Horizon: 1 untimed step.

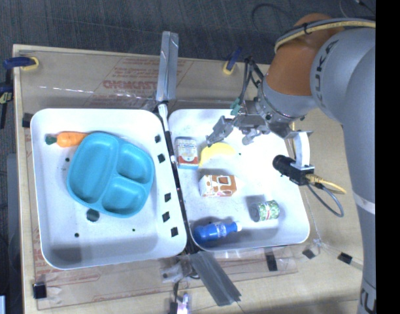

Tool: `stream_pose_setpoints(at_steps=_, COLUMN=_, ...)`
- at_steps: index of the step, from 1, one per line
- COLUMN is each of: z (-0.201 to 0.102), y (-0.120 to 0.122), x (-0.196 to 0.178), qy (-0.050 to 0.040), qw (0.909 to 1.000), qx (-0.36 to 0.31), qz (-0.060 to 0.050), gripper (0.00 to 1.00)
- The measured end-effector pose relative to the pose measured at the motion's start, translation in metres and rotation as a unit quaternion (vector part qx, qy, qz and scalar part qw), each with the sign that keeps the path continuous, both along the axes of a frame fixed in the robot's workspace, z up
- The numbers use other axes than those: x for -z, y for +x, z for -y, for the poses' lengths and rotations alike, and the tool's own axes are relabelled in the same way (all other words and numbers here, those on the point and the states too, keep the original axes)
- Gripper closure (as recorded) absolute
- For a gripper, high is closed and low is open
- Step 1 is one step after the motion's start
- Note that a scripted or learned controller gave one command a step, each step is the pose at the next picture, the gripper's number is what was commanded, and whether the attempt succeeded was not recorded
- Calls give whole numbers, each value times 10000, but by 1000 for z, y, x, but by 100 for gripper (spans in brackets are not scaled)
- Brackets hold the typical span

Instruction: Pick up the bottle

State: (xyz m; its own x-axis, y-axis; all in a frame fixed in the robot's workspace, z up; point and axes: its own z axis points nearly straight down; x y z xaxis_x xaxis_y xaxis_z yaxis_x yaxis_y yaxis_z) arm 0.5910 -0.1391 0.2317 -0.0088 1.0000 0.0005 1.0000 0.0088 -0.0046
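Note:
A blue bottle with a white cap end lies on its side near the front wall of the right bin. My gripper hovers over the back part of that bin, well away from the bottle. Its two fingers are spread open and hold nothing. Just beneath and in front of the left finger sits a yellow object.
The right bin also holds a small red-and-white box, a brown-and-white carton and a green can. In the left bin lie a blue divided plate and a carrot. A divider separates the bins.

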Motion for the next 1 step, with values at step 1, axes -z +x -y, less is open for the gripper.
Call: stream_pose_setpoints(at_steps=1, z=38, y=3, x=66, qy=-2, qw=9956, qx=937, qz=-4, gripper=0)
